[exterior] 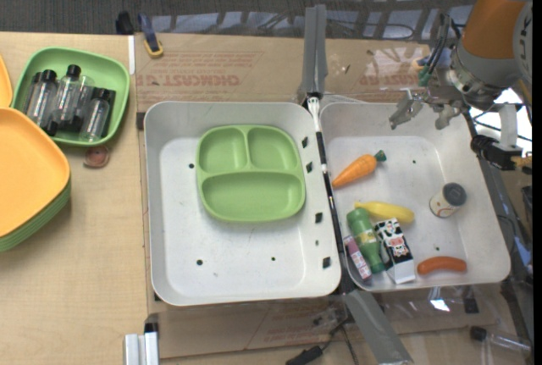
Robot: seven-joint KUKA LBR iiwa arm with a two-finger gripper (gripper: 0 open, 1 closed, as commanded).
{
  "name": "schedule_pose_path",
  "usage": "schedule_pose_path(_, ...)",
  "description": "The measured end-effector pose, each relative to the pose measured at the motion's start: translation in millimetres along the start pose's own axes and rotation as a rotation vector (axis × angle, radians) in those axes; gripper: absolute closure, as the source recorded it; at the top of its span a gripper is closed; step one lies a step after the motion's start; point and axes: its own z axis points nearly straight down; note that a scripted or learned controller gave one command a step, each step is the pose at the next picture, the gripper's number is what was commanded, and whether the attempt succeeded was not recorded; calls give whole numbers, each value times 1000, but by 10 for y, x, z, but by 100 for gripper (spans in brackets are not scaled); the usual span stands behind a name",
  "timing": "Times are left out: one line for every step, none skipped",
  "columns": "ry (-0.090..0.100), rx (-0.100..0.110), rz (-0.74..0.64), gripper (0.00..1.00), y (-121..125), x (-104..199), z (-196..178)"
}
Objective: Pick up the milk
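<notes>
The milk [395,250] is a small white carton with black cow patches. It lies flat near the front edge of the right bin [423,153], between a green bottle [363,235] and a red sausage [441,265]. My gripper [422,114] hangs over the bin's back rim, well behind the carton. Its two fingers are spread apart with nothing between them, so it is open.
The right bin also holds a carrot [355,170], a yellow banana [386,212] and a small round toy [446,200]. A green divided plate [251,172] lies in the left bin [169,211]. On the bench at the left are a green tray of bottles [71,95] and orange plates [30,185].
</notes>
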Motion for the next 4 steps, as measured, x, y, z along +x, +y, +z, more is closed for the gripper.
schedule_pose_path(0, 2, 412, 0, -808, -41, 441)
schedule_pose_path(1, 3, 221, 0, -1362, 230, 535)
schedule_pose_path(-3, -8, -52, 0, -1549, 459, 983)
schedule_pose_path(-1, -4, -49, 100, -1556, 463, 910)
